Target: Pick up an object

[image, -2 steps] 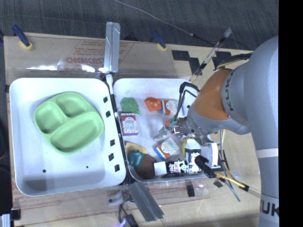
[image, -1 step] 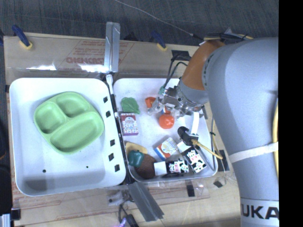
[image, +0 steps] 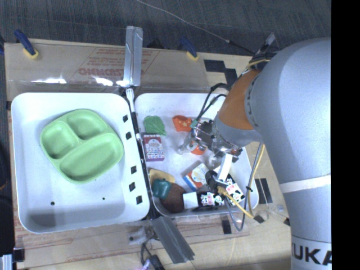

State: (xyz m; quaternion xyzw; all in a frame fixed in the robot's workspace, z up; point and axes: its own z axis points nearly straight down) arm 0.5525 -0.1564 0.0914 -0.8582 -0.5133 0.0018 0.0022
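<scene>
Two-finger gripper (image: 194, 139) low in cluttered right white bin (image: 169, 103) — jaw state unreadable — should centre on one item before closing

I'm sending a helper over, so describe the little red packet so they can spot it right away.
Find the right bin, the one the arm reaches into. Along its left wall, just below a green item, lies the red packet. It is the flat, rectangular, red one with a pale label.

Divided plate (image: 82, 145) in left bin (image: 22, 167); small items in right bin (image: 169, 103).
</scene>
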